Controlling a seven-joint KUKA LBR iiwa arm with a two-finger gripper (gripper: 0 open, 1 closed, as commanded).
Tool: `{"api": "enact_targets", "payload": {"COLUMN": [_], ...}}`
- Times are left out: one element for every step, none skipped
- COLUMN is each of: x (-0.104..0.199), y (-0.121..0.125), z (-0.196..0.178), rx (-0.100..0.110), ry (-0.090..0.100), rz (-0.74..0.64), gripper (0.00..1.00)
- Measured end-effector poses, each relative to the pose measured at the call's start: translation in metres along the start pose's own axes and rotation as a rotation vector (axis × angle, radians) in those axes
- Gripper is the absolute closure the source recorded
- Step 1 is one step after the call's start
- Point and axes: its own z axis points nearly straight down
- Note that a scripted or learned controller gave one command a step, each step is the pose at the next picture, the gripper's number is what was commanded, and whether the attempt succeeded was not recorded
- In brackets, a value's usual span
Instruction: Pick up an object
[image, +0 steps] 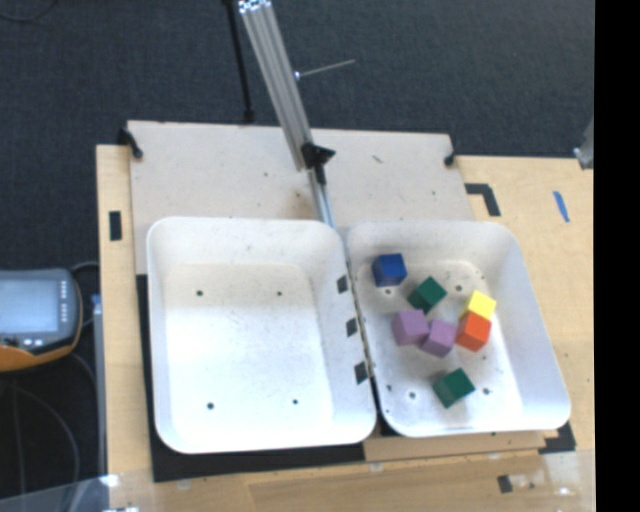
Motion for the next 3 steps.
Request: {"api": "enact_targets", "payload": {"x": [0.033, 0.054, 0.024], "y": [0.001, -0.032, -0.074], "z": [-0.010, 0.020, -0.034], "rx": [0.007, 0.013, 0.002], "ry": [0.002, 0.003, 0.000], "rz": [0.001, 0.002, 0.007], "gripper": [1.00, 1.00, 1.00]}}
